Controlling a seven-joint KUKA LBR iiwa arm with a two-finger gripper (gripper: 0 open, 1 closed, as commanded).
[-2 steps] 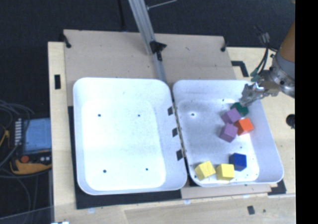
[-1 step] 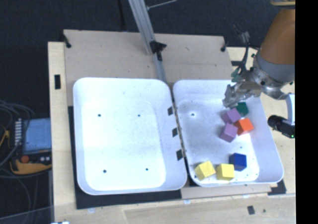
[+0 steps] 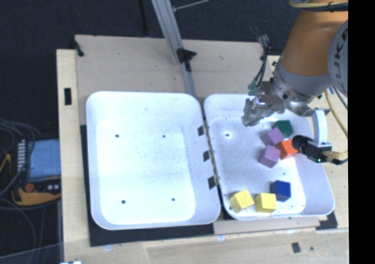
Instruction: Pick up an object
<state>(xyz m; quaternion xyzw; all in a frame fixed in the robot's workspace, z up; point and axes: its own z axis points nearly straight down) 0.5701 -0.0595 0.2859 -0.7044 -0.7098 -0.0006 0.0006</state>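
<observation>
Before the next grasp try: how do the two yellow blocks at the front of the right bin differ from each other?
The left yellow block looks slightly larger and sits turned at an angle; the right yellow block looks smaller and squarer to the bin wall. The left one lies nearer the divider, the right one next to the blue block. Both are yellow, lie near the right bin's front rim, away from the gripper.

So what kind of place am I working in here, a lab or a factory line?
Most likely a robotics lab test bench: two white bins on a plywood bench, small coloured blocks as practice objects, and loose cables with a controller at the left.
</observation>
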